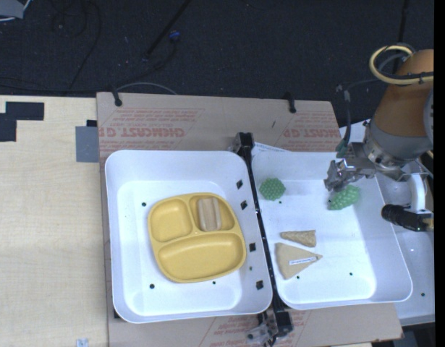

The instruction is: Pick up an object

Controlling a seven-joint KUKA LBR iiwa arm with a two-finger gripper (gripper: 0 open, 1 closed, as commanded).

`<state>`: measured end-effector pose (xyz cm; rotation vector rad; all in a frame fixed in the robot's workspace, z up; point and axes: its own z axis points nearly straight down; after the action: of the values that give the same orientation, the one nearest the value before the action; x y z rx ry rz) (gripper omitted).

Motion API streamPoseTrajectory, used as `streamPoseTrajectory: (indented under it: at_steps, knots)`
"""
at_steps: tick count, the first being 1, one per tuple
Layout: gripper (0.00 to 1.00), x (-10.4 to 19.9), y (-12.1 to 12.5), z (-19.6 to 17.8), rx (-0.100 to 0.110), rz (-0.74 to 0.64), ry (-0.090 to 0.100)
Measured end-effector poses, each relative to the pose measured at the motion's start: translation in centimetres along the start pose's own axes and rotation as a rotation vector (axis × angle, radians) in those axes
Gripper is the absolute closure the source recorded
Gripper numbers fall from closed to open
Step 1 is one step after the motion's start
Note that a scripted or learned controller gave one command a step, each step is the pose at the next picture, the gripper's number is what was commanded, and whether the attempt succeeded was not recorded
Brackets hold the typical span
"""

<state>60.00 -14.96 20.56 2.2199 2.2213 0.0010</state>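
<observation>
Camera view: the gripper [341, 178] hangs over the right bin [385, 284], directly above a green bumpy object [344, 198] touching or just under its tip (grip state cannot be told). A second green piece [272, 189] lies well to the left.

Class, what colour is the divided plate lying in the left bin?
Yellow. The divided plate shows best in the camera view, looking down on the left bin.
</observation>
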Motion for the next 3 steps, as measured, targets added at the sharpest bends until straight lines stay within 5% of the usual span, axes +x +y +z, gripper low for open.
streamPoseTrajectory:
  at_steps: [3]
  knots:
    - [1.00,16.4,-2.4,-2.0,0.004,-0.005,0.002]
